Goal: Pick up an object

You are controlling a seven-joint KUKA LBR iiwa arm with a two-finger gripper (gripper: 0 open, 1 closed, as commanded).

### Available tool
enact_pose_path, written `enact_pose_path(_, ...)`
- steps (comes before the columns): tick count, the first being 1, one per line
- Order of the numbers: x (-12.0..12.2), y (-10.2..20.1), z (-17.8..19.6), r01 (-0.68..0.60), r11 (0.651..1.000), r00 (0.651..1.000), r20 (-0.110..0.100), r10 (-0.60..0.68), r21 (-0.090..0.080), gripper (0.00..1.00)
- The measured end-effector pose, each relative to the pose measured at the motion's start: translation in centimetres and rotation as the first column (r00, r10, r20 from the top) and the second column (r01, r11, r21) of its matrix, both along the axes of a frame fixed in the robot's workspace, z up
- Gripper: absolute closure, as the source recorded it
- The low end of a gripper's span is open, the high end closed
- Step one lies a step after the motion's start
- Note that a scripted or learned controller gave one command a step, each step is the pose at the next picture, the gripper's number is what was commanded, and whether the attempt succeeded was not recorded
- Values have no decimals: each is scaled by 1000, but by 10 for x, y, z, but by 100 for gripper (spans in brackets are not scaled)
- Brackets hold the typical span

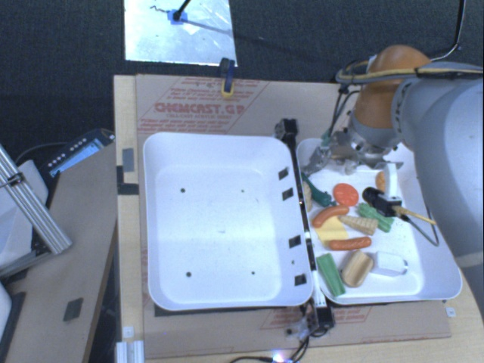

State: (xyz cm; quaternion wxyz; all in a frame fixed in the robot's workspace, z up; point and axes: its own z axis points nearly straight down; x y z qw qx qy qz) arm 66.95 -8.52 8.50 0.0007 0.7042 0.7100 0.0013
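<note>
Toy sausage (349, 243) lies mid-pile in the right bin (446, 278), judged light, rigid, slick plastic, best pinched across its middle; gripper (321, 159) hovers at the bin's far-left corner, finger state indeterminable

Brightness: even and fairly bright, with a cool bluish cast over the dark floor.
Glare: the left bin (219, 225) is nearly washed out; the shiny sheet (179, 20) above the bench reflects pale light.
Shadows: soft and short beside the toy food (349, 229) in the right bin (435, 274).
Focus: middle reasonably sharp; the arm (442, 127) nearest the camera looks soft.
Grain: slight noise on the floor.
</note>
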Motion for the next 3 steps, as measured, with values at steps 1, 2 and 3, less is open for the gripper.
enact_pose_path(1,1,-3,12,2,1000,1000,4,-2,-1,100)
enact_pose_path(2,-35,6,431,2,1000,1000,19,-2,-4,100)
enact_pose_path(3,0,-10,349,8,1000,1000,-5,-8,-1,100)
